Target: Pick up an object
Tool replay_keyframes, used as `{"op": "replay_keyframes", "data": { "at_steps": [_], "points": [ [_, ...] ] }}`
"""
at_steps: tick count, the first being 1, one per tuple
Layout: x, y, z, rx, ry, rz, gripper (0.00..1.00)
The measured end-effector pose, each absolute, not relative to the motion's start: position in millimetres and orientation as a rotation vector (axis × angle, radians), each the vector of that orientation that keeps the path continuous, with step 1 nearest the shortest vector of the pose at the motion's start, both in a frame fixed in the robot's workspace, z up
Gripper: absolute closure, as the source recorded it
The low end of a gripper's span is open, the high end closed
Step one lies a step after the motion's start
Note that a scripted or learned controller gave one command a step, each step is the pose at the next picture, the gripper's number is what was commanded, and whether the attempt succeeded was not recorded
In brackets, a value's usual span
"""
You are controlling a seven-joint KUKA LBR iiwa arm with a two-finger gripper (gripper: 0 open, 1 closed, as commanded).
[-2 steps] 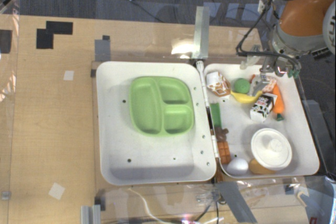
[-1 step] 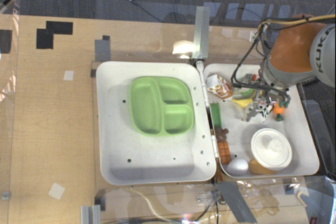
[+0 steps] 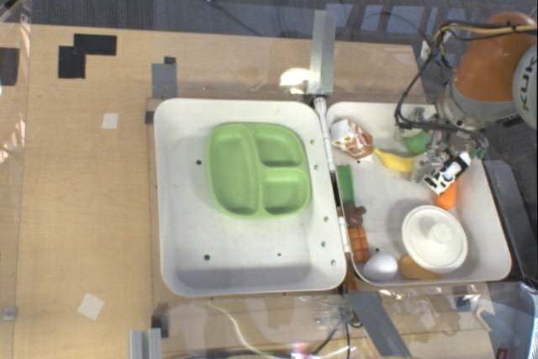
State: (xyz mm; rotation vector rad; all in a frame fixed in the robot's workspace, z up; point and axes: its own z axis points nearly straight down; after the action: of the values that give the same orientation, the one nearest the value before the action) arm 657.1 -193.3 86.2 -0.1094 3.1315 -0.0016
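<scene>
Camera view: the gripper (image 3: 443, 166) hangs over the upper right part of the right bin (image 3: 496, 252). Whether it is spread or pressed together cannot be determined. A banana (image 3: 395, 160) lies just left of it; an orange carrot-like item (image 3: 449, 196) lies directly below it in the frame. A white bowl (image 3: 434, 237) sits lower still. The left bin (image 3: 181, 181) holds a green divided plate (image 3: 258, 169).
</scene>
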Motion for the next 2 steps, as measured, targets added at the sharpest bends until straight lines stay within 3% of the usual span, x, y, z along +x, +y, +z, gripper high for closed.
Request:
{"op": "replay_keyframes", "data": {
  "at_steps": [1,2],
  "points": [
    [627.3,-202,87,-0.060,3.132,0.001,0.00],
    [666.1,-111,88,0.464,3.126,-0.003,0.00]
  ]
}}
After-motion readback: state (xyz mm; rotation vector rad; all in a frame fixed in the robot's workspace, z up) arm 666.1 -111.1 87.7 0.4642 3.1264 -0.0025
